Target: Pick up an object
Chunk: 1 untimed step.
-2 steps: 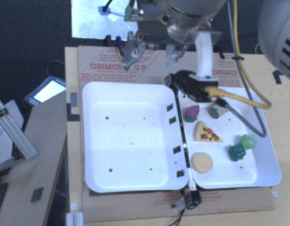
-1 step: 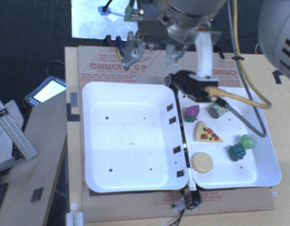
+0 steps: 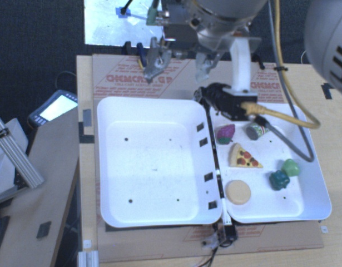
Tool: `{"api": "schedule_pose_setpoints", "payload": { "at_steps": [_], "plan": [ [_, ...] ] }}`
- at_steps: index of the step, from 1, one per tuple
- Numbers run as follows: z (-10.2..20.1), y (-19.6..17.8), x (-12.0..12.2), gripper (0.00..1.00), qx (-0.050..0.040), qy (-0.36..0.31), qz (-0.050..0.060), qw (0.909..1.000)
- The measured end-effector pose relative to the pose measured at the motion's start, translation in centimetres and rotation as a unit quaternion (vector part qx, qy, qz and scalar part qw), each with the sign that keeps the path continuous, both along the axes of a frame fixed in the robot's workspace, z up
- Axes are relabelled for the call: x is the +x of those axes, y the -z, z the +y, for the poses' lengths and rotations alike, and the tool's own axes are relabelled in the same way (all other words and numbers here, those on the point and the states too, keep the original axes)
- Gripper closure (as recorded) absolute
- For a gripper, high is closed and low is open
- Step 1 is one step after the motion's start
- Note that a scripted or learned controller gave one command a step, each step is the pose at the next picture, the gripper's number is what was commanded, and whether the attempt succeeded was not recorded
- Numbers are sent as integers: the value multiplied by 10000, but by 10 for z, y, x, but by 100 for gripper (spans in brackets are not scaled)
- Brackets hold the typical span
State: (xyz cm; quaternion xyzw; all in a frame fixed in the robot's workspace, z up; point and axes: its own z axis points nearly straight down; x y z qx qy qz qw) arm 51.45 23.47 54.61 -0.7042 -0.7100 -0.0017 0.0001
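1. Within the right bin (image 3: pixel 318 202), toward the bench's right edge, lay a pizza slice (image 3: pixel 244 157), purple piece (image 3: pixel 226 132), tan disc (image 3: pixel 238 192), small can (image 3: pixel 255 130) and green pieces (image 3: pixel 285 173).
2. Over the bench's far edge, the tool (image 3: pixel 179 65) hung with fingers spread, pinching nothing.
3. Beside it, the left bin (image 3: pixel 107 149) was white.

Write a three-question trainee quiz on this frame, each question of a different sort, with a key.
1. True or false: the pizza slice lies in the left bin.
2. Which item sits nearest the divider between the bins? A. round cookie B. green ball C. small can
3. Fill in: the dark teal toy touches the green ____.

Key
1. False; it lies in the right bin.
2. A
3. ball
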Motion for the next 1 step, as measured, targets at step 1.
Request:
{"api": "schedule_pose_setpoints", "payload": {
  "at_steps": [1],
  "plan": [
    [0, 0, 0, 0, 0, 0, 0, 10000]
  ]
}}
